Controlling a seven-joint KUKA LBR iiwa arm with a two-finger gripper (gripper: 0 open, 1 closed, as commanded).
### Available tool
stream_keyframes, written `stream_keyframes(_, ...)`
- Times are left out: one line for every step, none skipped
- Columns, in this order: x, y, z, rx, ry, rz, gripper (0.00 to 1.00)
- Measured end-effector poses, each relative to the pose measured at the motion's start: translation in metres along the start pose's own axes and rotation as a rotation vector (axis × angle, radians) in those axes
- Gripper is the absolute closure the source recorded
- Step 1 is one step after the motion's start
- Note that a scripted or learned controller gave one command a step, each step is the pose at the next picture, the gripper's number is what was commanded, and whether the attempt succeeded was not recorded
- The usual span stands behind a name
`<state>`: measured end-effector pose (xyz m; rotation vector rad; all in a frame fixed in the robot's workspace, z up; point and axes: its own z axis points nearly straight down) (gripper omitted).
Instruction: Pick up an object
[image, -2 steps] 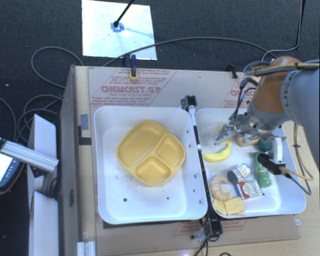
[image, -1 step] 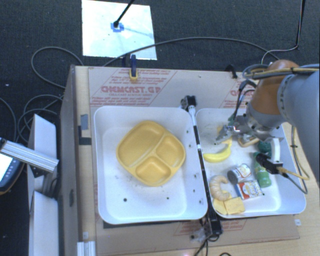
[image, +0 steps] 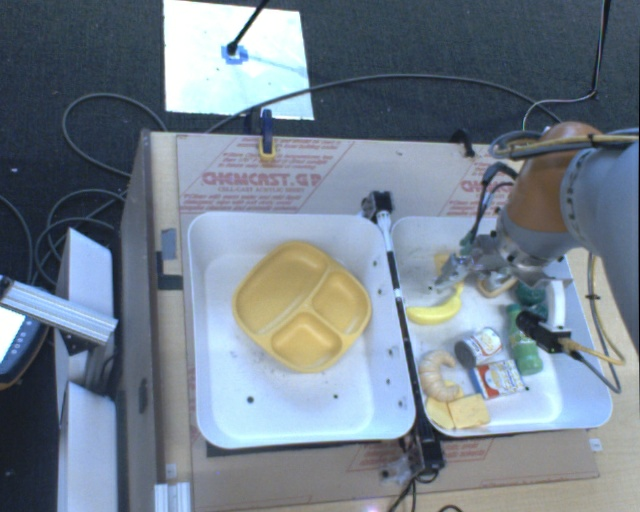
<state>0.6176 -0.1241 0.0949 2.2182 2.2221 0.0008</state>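
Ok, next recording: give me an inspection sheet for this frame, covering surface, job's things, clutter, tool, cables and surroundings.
Surface: bench with printed board under two white bins, left bin and right bin.
Job's things: banana, croissant, cheese slice, spoon, small packet, green item, all in the right bin.
Clutter: yellow divided plate in the left bin.
Tool: tool low over the right bin above the banana; finger state unclear.
Cables: black cables loop on the floor.
Surroundings: dark carpet, white sheet beyond the bench.
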Motion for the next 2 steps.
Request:
stream_keyframes(0.009, 0.052, 0.002, -0.002, 0.000, -0.003, 0.00)
stream_keyframes(0.009, 0.053, -0.009, -0.004, -0.001, -0.006, 1.00)
